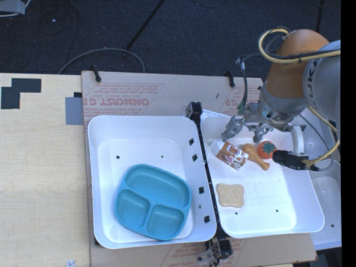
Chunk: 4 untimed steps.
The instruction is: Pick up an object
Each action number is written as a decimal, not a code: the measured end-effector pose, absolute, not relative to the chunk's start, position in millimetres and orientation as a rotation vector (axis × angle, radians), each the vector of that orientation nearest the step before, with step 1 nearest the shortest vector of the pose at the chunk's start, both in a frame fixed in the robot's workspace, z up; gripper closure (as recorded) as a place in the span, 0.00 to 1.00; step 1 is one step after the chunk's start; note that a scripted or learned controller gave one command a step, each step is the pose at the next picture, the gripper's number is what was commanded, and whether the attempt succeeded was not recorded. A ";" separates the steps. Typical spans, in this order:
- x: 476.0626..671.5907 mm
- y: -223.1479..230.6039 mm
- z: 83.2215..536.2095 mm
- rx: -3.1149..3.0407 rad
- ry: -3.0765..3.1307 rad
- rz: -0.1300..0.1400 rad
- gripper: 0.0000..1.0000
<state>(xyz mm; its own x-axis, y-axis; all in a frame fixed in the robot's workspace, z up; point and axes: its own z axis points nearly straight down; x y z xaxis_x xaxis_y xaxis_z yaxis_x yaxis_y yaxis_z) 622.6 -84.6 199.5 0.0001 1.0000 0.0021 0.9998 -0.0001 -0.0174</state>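
The right bin [303,218] holds three small items: a brown and white printed packet [232,156], an orange carrot-like toy with a red and green end [260,153], and a pale toast slice [230,195]. My gripper [246,129] hangs at the bin's far side, just above and behind the packet and the toy. Its two grey fingers [232,129] are spread apart with nothing between them.
A blue divided plate [153,201] lies in the left bin [105,149]. A black divider [201,166] separates the two bins. Cables and a black connector [289,159] trail over the right bin's right side. Wooden bench surface [39,171] extends to the left.
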 end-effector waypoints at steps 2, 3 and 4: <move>624.8 -87.9 163.8 -2.218 -2.218 0.007 0.00; 619.4 -84.0 120.3 -2.220 -2.222 0.004 0.00; 620.5 -85.8 107.8 -2.228 -2.219 -0.001 0.00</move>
<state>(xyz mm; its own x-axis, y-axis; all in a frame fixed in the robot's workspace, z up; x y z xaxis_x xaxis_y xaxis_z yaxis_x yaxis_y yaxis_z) 620.5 -85.8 107.8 0.0041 1.0000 -0.0016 1.0000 -0.0041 0.0024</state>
